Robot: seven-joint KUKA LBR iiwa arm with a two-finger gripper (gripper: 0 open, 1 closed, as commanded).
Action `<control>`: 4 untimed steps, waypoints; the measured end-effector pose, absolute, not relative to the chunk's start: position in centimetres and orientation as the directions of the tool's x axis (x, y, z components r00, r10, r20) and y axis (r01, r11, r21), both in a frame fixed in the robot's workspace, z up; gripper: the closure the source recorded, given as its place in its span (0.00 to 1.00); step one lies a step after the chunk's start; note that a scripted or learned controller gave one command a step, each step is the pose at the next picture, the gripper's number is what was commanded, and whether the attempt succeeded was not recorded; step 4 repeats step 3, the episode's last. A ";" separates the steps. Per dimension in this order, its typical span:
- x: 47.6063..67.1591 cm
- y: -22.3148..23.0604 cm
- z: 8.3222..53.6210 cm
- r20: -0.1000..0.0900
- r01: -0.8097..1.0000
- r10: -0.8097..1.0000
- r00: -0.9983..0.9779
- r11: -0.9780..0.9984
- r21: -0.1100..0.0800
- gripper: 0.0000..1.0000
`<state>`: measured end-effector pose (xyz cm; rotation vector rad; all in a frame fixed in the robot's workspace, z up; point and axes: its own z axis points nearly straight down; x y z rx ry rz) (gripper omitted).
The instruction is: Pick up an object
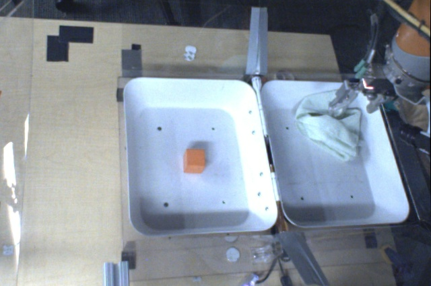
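Observation:
A crumpled pale green-white cloth lies in the upper part of the right bin. My gripper reaches in from the right and sits low over the cloth's upper right corner. It is open, with its two fingertips spread apart on or just above the fabric. I see nothing pinched between them. A small orange cube rests near the middle of the left bin, far from the gripper.
A metal divider post stands behind the seam between the two bins. The arm's orange band and cables fill the right edge. Black tape marks lie on the wooden bench at the far left.

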<state>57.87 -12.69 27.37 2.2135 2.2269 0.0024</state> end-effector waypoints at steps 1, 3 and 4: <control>59.8 -12.1 12.2 0.000 1.000 1.000 -0.020 0.020 0.001 0.00; 61.0 -11.3 15.0 0.000 0.998 0.998 -0.066 0.066 0.004 0.00; 61.0 -11.3 15.0 0.000 0.998 0.998 -0.066 0.066 0.004 0.00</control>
